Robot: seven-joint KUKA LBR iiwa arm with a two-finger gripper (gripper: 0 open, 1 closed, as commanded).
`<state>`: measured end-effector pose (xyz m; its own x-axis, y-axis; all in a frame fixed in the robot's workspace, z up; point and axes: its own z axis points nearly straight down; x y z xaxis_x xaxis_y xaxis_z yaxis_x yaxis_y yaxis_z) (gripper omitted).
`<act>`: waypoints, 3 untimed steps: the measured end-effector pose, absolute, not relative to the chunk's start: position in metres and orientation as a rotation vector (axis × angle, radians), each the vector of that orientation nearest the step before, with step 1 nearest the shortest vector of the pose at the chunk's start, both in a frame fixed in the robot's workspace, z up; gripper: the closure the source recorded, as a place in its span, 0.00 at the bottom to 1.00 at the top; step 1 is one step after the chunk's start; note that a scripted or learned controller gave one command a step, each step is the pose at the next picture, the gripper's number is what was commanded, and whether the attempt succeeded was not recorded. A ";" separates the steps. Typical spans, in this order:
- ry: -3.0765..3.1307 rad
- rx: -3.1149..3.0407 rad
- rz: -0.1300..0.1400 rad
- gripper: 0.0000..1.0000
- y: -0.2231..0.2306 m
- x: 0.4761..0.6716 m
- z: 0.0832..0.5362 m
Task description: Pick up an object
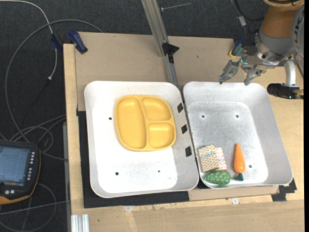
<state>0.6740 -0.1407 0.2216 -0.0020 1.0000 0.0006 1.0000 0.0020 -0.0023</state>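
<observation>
My gripper [237, 77] hangs open above the far rim of the right bin [227, 93], with nothing between its two spread fingers. At that bin's near edge lie three things: an orange carrot [239, 158], a patterned cracker box [212, 158] to its left, and a green bumpy vegetable [217, 178] in front of the box. All three are far from the gripper, toward the front of the bench.
The left bin [99, 129] holds a yellow divided tray [145, 122] with three compartments. A metal pole [157, 28] rises at the back between the bins. Cables and a tablet [17, 170] lie left of the bench.
</observation>
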 end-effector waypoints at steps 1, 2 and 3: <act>-2.222 -2.218 0.003 0.00 -0.141 0.674 0.222; -2.219 -2.214 0.007 0.00 -0.135 0.670 0.160; -2.218 -2.214 0.008 0.00 -0.135 0.669 0.096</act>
<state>0.6693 -0.1347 0.0960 -0.0016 1.0000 0.0017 1.0000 0.0016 -0.0089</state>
